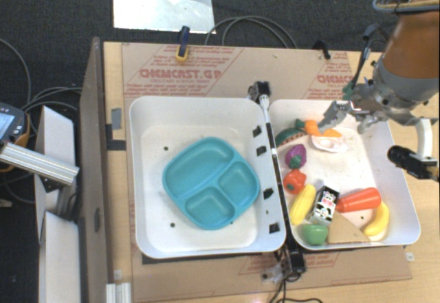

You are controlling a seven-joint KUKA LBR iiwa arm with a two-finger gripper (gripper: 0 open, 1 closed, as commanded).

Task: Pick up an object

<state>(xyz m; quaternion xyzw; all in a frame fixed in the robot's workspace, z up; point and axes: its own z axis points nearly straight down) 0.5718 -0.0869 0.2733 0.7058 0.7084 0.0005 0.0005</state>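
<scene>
Nearest, along rt bin (pixel 405 226) front edge: green apple (pixel 315 233), banana (pixel 377 220), carrot (pixel 359 198), cow toy (pixel 324 205), corn (pixel 302 203) – packed tight, little room. Mid: red pepper (pixel 294 180), purple fruit (pixel 295 155). Farther back: white shell (pixel 329 145), orange piece (pixel 322 129) just beside end effector (pixel 346 115), hovering over bin's back part; spread or pinched – cannot tell, nothing seen gripped. Bare floor on bin's rt side near rim. Lt bin (pixel 148 150): teal tray (pixel 210 183) alone, wide margin all round. Worktop (pixel 206 71) behind bare.
</scene>
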